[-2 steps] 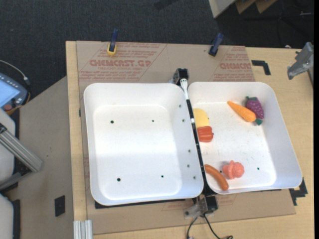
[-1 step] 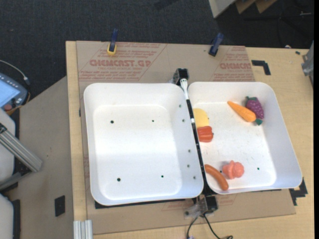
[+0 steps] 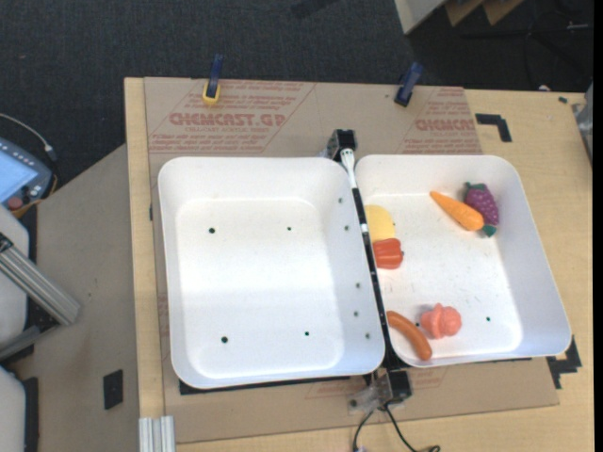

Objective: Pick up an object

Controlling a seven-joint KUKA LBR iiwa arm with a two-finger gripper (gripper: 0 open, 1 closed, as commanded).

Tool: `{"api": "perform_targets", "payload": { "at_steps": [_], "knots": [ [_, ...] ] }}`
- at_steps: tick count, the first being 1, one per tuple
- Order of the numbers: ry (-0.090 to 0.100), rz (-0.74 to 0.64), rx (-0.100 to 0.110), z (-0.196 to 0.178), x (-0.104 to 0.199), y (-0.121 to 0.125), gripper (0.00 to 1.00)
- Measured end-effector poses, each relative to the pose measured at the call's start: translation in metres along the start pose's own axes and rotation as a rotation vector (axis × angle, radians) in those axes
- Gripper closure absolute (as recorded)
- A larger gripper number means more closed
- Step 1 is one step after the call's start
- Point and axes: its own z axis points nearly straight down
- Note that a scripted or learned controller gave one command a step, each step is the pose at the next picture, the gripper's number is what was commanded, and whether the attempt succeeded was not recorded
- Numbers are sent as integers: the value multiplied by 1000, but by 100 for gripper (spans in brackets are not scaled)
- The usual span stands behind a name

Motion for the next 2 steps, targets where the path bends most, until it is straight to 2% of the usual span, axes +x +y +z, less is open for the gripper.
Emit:
{"api": "perform_targets", "payload": {
  "at_steps": [2],
  "knots": [
    [-4,-1,-10,-21,0,2,100]
  ]
}}
